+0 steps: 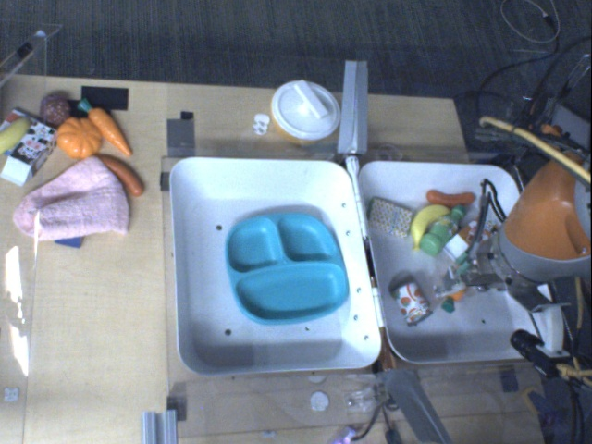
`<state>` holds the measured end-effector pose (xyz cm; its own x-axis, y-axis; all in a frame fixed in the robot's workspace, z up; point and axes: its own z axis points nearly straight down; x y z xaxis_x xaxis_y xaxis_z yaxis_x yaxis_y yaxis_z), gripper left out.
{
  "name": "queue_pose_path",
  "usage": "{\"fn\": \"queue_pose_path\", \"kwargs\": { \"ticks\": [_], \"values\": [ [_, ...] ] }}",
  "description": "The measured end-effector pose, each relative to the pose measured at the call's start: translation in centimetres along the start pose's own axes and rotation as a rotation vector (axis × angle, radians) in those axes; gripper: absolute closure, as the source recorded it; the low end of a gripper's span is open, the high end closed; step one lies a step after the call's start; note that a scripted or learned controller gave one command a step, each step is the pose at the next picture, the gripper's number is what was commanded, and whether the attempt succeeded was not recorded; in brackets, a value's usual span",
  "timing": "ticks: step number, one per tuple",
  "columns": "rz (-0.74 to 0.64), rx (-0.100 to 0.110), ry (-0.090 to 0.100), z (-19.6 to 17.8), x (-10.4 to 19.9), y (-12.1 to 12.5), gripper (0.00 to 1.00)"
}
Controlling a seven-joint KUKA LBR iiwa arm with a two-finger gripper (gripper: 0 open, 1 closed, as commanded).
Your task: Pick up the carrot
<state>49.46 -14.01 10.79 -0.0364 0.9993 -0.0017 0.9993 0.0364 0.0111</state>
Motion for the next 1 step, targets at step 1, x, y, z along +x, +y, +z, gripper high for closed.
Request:
{"fn": "queue_pose_path", "kwargs": {
  "ticks": [1],
  "values": [
    [0.093, 0.008, 0.002, -9.76, 5.53, -0.38, 1.00]
  ]
}}
